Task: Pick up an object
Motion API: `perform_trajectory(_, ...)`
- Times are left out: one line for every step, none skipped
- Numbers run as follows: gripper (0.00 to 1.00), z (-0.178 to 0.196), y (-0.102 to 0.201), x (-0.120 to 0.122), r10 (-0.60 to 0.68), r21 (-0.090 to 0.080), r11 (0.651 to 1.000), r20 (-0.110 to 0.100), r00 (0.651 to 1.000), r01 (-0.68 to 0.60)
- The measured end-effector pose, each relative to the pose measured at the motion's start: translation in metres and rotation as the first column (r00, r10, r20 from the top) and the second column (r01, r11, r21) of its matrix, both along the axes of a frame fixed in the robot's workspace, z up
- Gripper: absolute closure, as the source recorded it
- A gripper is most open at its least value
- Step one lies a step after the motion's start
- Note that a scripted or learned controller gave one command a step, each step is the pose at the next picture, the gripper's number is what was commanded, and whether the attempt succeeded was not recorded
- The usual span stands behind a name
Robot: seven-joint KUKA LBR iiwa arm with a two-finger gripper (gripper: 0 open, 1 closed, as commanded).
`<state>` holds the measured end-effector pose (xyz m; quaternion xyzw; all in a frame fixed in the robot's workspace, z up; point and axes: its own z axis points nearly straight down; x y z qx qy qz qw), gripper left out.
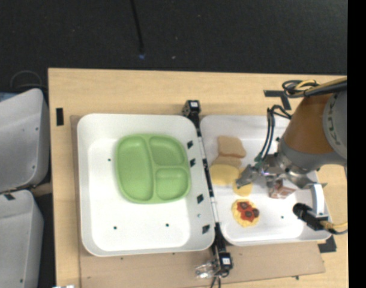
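Note:
My gripper hangs low over the middle of the right bin, with the arm coming in from the right. A small yellow piece lies right beneath its tip. Whether it is touched I cannot tell. A round pale yellow item sits just left of the gripper, and a tan slice of bread lies behind that. Nearer the front rests a small round pizza with red topping. A reddish-brown lump shows under the wrist.
The left bin holds a green divided plate near its centre. A divider with black clips runs between the two bins. Bare wooden bench surrounds both.

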<state>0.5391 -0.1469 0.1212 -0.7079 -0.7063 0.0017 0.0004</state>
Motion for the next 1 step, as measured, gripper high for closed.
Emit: perform_trajectory(0.00,-0.0216,-0.0018,-0.0004,-0.002,0.000,1.000,0.001,1.000,0.002)
